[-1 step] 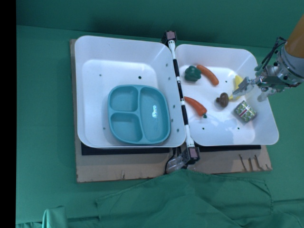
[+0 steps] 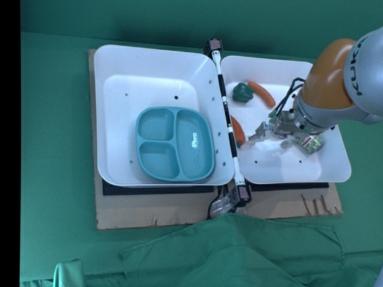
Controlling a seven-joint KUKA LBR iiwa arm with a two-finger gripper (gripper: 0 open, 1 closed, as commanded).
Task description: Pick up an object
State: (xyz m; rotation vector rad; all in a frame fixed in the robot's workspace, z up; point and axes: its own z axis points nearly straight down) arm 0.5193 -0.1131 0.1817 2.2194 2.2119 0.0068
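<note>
I take the right bin [image 2: 335, 171] as my reference for everything here. The gripper [image 2: 267, 132] hangs inside it, a little left of its middle, with the grey arm [image 2: 350, 79] and its orange band coming in over the bin's right wall. I can see metal fingers [image 2: 258, 135] pointing left toward the bin's inner wall, and they look parted, with white bin floor showing between them and nothing pinched.

Three graspable things lie in the upper and left parts of this bin. A dark green lump [image 2: 242, 92] sits near the top wall, left of centre. An orange carrot-shaped piece [image 2: 262, 94] lies just beside it on the right, slanting down toward the gripper's cabling. A second orange piece [image 2: 237, 131] rests against the bin's left wall, near the fingertips but apart from them. A small greenish item [image 2: 312, 144] with a red mark lies just under the wrist, toward the bin's right side; I cannot tell what it is.

To the left of this bin, past the black-and-white divider bar [image 2: 226, 115], the left bin [image 2: 119, 64] holds a teal three-compartment plate [image 2: 175, 143] lying flat.
</note>
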